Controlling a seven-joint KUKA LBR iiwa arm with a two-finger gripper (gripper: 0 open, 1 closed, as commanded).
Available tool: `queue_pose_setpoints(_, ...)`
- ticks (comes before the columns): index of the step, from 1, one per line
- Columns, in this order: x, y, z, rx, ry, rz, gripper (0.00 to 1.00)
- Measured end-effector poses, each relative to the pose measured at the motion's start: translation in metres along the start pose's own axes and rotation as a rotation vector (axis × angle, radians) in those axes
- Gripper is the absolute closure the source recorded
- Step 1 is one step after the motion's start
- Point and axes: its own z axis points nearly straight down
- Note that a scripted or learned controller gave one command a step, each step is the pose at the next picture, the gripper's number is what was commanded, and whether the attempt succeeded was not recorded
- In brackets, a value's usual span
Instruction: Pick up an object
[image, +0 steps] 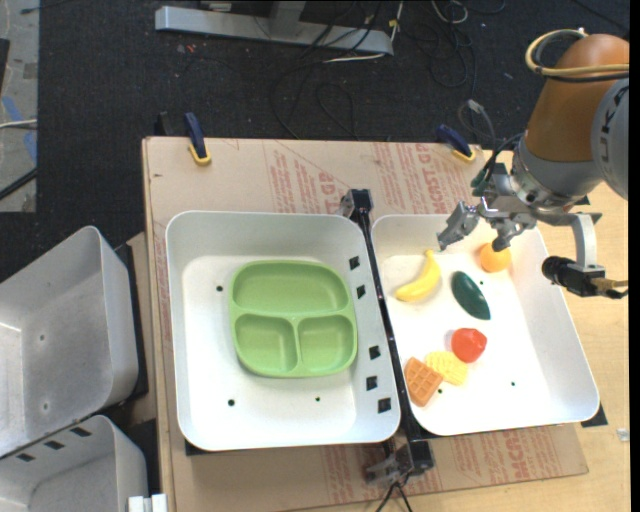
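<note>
The right bin (560, 380) holds a yellow banana (421, 281), an orange fruit (493, 258), a dark green oval piece (470, 296), a red tomato-like piece (468, 344), a yellow ridged piece (448, 366) and an orange waffle (422, 381). My gripper (480, 227) hangs over the far end of this bin, between the banana and the orange fruit. Its two fingers are spread apart, with nothing between them.
The left bin (200, 400) contains a light green divided plate (294, 317). A black divider (375, 320) runs between the bins. White containers (55, 330) stand off the bench to the left. Clamps (197, 140) hold the cardboard at the back.
</note>
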Motion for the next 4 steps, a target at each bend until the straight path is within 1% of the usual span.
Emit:
queue_pose_setpoints(1,0.000,0.002,-0.009,-0.014,-0.002,-0.002,0.00)
queue_pose_setpoints(2,0.004,-0.001,0.034,-0.013,-0.002,0.000,0.00)
queue_pose_setpoints(3,-0.006,-0.001,0.086,-0.013,-0.002,0.003,0.00)
queue_pose_setpoints(4,-0.006,0.000,0.136,-0.014,-0.002,0.002,0.00)
